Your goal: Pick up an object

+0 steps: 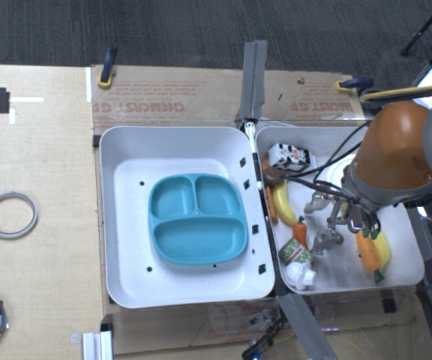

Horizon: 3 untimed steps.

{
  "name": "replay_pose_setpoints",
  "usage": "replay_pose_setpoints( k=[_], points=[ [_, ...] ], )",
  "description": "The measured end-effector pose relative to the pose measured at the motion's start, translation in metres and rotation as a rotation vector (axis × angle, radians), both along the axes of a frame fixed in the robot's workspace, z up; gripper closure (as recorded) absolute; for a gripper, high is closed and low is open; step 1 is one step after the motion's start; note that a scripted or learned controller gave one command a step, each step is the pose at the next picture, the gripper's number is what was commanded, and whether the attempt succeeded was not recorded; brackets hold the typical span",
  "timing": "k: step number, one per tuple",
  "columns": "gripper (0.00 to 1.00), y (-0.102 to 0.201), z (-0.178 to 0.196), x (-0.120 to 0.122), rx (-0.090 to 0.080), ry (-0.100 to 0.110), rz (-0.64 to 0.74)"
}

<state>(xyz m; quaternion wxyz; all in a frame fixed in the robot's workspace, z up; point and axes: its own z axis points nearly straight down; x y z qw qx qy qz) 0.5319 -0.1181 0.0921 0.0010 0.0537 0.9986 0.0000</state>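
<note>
A carrot (299,232) lies in the right bin (403,276) among crowded toy food, just left of the robot's hand (328,227), whose grip cannot be read. A banana (279,203) pressing close could foul the pick. Cardboard (152,105) behind reads "CHEMCAT", upside down.
</note>
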Motion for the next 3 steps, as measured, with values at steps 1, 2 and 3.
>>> replay_pose_setpoints(
  k=[1, 2, 3],
  points=[
    [0.0, 0.022, 0.001, 0.0, -0.005, -0.002, -0.07],
    [0.0, 0.018, 0.0, 0.034, -0.001, -0.002, 0.046],
    [0.0, 0.021, 0.001, -0.011, -0.003, -0.003, -0.026]
  ],
)
